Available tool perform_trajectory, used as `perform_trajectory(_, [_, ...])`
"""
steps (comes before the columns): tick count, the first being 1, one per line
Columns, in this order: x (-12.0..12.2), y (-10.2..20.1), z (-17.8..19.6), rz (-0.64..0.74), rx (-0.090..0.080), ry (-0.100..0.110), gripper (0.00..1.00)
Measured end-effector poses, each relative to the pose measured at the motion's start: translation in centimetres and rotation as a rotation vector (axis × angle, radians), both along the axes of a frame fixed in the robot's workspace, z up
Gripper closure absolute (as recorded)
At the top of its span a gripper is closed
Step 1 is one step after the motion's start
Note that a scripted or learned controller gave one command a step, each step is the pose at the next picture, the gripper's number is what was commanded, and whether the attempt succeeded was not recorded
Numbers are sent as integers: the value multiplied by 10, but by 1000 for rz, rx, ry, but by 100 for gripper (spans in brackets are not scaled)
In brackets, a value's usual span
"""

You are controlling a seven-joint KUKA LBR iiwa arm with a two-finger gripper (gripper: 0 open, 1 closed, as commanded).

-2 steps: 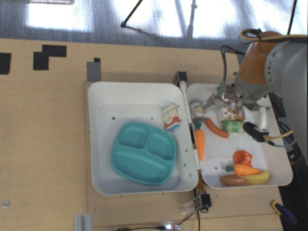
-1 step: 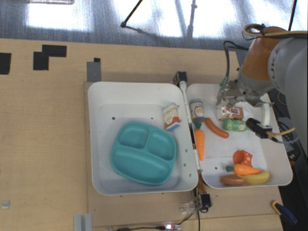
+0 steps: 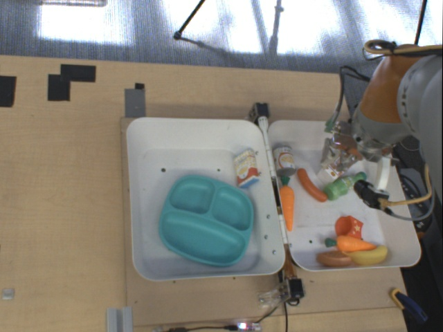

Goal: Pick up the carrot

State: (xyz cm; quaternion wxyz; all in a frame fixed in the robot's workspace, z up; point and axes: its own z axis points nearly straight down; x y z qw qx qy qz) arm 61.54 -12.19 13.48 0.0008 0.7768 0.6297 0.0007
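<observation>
The carrot (image 3: 286,206), orange with a green top, lies lengthwise in the right bin (image 3: 408,254) against that bin's left wall. My gripper (image 3: 336,161) hangs over the back part of the same bin, to the right of and behind the carrot and well apart from it. A green bottle (image 3: 344,186) lies just below the gripper, and a red-orange sausage (image 3: 311,185) lies between the gripper and the carrot.
A small can (image 3: 284,159) stands behind the carrot. At the right bin's front lie a red piece (image 3: 348,225), another orange vegetable (image 3: 355,244), a banana (image 3: 369,256) and a brown sausage (image 3: 333,259). The left bin (image 3: 138,185) holds a teal divided plate (image 3: 206,218) and a small carton (image 3: 246,167).
</observation>
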Motion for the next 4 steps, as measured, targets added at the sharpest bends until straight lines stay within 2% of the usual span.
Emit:
perform_trajectory(1, [-13, -46, -16, -235, 5, -28, 100])
perform_trajectory(2, [-35, -37, 0, -523, 1, 1, 100])
perform_trajectory(3, [-71, -56, -25, -659, 2, -17, 100])
perform_trajectory(4, [-67, -64, -27, -715, 2, -24, 100])
